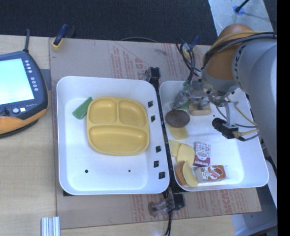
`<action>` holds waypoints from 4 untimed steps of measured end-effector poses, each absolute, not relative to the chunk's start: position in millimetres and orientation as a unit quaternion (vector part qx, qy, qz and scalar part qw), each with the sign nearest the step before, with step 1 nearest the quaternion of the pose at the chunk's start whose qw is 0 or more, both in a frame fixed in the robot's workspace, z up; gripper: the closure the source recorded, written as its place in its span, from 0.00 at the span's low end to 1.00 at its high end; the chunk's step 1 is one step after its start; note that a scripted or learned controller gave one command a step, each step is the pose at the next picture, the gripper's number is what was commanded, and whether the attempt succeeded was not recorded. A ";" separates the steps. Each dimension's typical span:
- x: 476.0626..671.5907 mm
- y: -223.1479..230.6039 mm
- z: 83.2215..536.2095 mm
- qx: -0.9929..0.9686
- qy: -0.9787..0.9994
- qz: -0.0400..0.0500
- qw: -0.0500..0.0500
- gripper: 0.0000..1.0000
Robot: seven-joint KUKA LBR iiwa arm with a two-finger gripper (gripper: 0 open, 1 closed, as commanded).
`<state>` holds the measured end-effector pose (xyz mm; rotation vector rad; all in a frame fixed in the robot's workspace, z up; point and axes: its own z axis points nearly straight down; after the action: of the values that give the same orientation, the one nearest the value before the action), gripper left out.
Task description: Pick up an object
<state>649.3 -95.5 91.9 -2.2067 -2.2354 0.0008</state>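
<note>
So the gripper (190, 98) is down in the far corner of the right bin (255, 173), right above a little tan block (200, 110) and next to a brown round thing (177, 117). I honestly can't tell if it's open or closed from this angle, the wrist covers most of it. Nothing looks lifted, so I'd say the pick isn't done yet.

What I'd worry about:

- The block and the brown disc are close together, near the bin's back wall and the divider side. If it comes down between them it could shove one away instead of grabbing it (or catch the edge of both and drop them on the way up).
- The brown disc looks flat and low and seems to overlap a yellow slice (179, 132), so a pinch could slide off the top.
- Being this near the wall, a small aim error could mean hitting the rim.

The rest of the stuff, more yellow slices (182, 153) and two snack packets (202, 154), sits nearer the front of that bin and is bunched up too. The left bin (66, 132) just has a yellow tray (118, 126) and a green bit (82, 108), well apart from the action.
</note>
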 end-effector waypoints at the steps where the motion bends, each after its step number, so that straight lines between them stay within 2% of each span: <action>1: 658.6 -144.2 214.0 -0.707 -0.707 -0.002 -0.005 0.00; 2: 614.1 -167.9 102.9 -0.706 -0.708 0.004 0.004 0.00; 3: 658.6 -95.1 92.9 -0.703 -0.711 0.000 -0.001 0.00; 4: 560.6 -96.8 91.4 -0.706 -0.708 0.004 0.005 0.00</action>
<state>560.6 -96.8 91.4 -2.2121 -2.2174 0.0113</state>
